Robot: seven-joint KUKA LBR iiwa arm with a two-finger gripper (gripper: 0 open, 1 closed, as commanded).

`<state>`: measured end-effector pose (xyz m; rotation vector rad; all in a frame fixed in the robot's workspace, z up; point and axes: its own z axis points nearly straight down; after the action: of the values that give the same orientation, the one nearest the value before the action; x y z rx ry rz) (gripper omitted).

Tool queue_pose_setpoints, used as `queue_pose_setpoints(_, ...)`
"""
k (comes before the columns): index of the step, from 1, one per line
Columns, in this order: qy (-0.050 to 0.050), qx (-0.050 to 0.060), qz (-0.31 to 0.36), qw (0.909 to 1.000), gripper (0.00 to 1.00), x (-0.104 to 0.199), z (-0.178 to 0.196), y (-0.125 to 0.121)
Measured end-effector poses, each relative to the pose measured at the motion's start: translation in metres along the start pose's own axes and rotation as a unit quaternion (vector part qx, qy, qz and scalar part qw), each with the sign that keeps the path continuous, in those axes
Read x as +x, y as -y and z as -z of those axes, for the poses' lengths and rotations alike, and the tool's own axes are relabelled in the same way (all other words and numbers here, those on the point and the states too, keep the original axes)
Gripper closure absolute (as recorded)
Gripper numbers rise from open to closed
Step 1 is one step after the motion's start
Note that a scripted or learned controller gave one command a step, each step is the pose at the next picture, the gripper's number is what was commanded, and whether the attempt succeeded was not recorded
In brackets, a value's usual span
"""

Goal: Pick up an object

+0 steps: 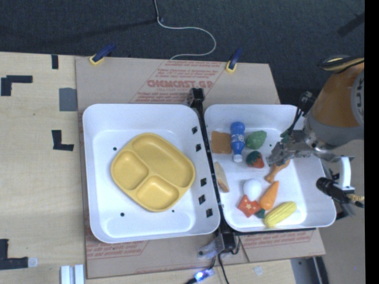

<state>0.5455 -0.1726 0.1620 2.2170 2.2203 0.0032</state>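
The right bin [308, 176] holds several toy foods. There is a blue bottle [237, 138], a brown block [221, 142], a green piece [256, 139], a small red and green fruit [254, 158], a white egg [252, 189], a carrot [269, 195], a red piece [248, 206] and a yellow corn cob [279, 213]. My gripper [280, 157] hangs low over the middle right of this bin. A small orange piece [276, 172] lies just below its tip, and I cannot see whether the two touch.
A yellow divided plate [153, 171] lies in the left bin [98, 129]. A tan slice [222, 177] leans by the wall between the bins. The arm's grey and orange body [337, 111] covers the right bin's far right corner. A white cable [183, 28] runs behind the bins.
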Motion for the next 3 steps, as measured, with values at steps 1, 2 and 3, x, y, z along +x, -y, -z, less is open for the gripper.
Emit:
queue_pose_setpoints(1,0.0,-0.001,0.0,1.0,1.0,0.001,0.063,0.001)
queue_pose_setpoints(2,-0.001,0.003,0.0,1.0,1.0,0.002,0.062,0.001)
queue_pose_setpoints(3,-0.001,0.003,0.002,1.0,1.0,0.05,0.051,-0.028)
